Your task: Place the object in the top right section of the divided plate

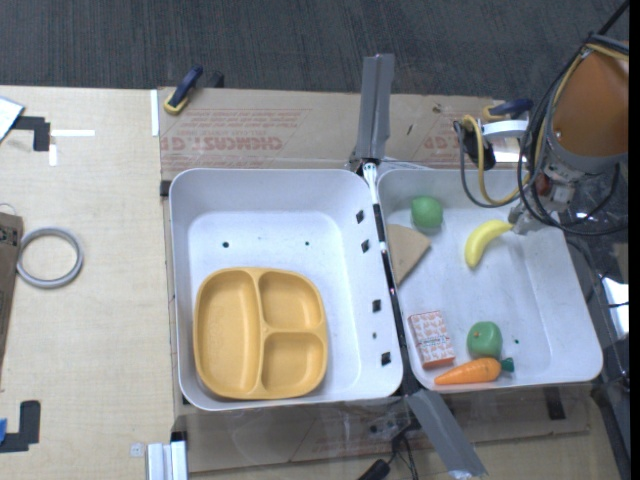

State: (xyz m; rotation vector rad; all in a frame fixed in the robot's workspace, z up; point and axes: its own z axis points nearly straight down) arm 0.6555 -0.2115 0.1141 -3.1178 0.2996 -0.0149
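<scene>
I see the tabletop (90, 368) carrying two white bins, left (190, 218) and right (560, 368), touching side by side, on cardboard (270, 133). A tape roll (47, 257) lies well left; a clamp (184, 88) grips the cardboard's corner.

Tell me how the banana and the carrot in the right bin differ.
The banana is yellow and curved; the carrot is orange, straight and tapered, with a green end. The banana lies toward the far right of the right bin, slanted; the carrot lies along the bin's near edge, almost level, beside a green apple. Both are elongated and lie flat on the bin floor.
</scene>
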